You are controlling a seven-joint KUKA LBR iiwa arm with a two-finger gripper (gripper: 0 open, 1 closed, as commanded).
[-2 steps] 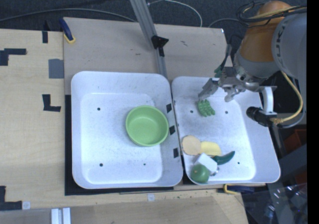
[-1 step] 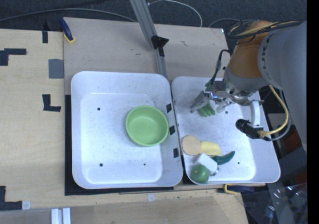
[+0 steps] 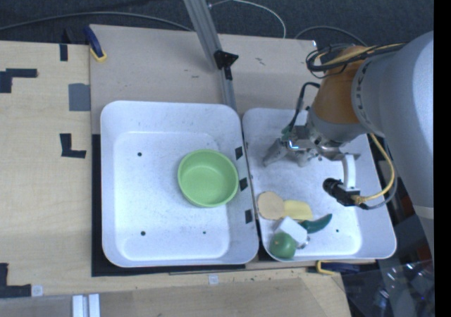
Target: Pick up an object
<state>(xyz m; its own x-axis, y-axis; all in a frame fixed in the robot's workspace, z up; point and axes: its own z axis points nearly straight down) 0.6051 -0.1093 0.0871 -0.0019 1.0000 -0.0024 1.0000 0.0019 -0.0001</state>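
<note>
Two white bins [image 3: 113, 168] share the bench, and the gripper [image 3: 290, 152], fingers spread and empty above bare floor, risks closing on nothing.

Bowl [image 3: 208, 178] in left bin [image 3: 120, 168].

A green bowl [image 3: 208, 178] sits upright in the left bin [image 3: 127, 168]. A tan disc [image 3: 270, 204], yellow piece [image 3: 299, 210], white block [image 3: 290, 228] and green ball [image 3: 283, 245] cluster touching in the right bin [image 3: 366, 238]; a teal piece [image 3: 318, 223] lies beside them.

A green bowl [image 3: 208, 178] sits in the left bin [image 3: 127, 168]; the hand [image 3: 290, 153] hovers over the right bin [image 3: 366, 234].
</note>
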